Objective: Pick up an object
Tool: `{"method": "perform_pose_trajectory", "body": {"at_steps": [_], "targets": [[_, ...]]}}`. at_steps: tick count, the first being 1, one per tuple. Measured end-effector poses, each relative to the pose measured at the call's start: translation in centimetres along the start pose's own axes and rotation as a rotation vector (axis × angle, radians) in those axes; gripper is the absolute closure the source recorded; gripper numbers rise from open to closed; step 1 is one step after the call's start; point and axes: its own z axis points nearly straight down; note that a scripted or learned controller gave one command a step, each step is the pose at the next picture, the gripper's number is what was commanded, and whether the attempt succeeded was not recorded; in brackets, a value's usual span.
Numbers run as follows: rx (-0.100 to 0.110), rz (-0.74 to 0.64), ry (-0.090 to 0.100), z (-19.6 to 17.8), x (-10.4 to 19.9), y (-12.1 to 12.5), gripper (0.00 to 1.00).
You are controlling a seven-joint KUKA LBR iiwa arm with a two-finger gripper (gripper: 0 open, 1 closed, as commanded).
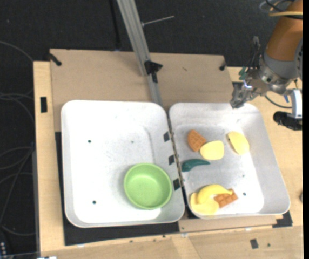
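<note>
While the gripper (241, 98) hangs over the right bin's (262, 196) far rim (finger state cannot be told), the teal piece (194, 164) lies near the bin's left wall, long axis left-right, narrow end pointing right.

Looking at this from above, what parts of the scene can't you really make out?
- Gripper: small and dark over the far rim of the right bin; too small to tell how it is set.
- Arm: cut off by the right edge.
- Yellow piece at the near end of the right bin: an orange waffle-like piece lies over part of it.
- Teal item: too small to identify.
- Green bowl: its underside is hidden.
</note>
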Motion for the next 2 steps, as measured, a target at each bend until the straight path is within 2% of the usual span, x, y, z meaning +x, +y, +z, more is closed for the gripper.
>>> {"method": "perform_pose_trajectory", "body": {"at_steps": [1, 2], "targets": [[0.001, 0.000, -0.001, 0.2, 4.1, -1.5, 1.00], [0.002, 0.000, 0.000, 0.6, 8.7, -4.0, 1.00]]}}
